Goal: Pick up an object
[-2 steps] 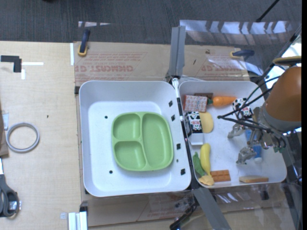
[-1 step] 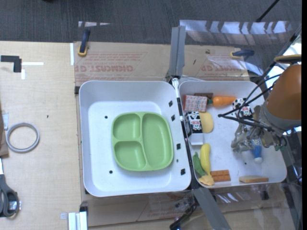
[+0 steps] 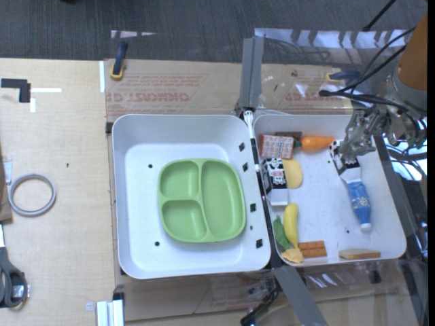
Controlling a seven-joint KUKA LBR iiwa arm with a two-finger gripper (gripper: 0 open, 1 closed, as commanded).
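Two shallow white bins are seated side by side on a light wooden tabletop point(image 3: 54, 134), over a sheet of brown cardboard point(image 3: 177, 87). Dark grey carpet point(image 3: 204, 5) is seen beyond the far edge. A roll of tape point(image 3: 30, 194) is laid on the tabletop at the left, well apart from the bins.

The left bin point(image 3: 129, 182) is occupied by a green divided plate point(image 3: 202, 200). In the right bin point(image 3: 319, 202), a carrot point(image 3: 317, 142), a small red box point(image 3: 276, 145), a black-and-white carton point(image 3: 276, 172) and a banana point(image 3: 291, 223) are grouped along the left wall. A blue-and-white tube point(image 3: 357, 200) is laid near the right wall, and two flat brown pieces are placed at the near edge.

The gripper point(image 3: 348, 156) is positioned over the right bin, just above the tube's white end. Whether the jaws are wide or narrow cannot be told, and nothing is seen between them.
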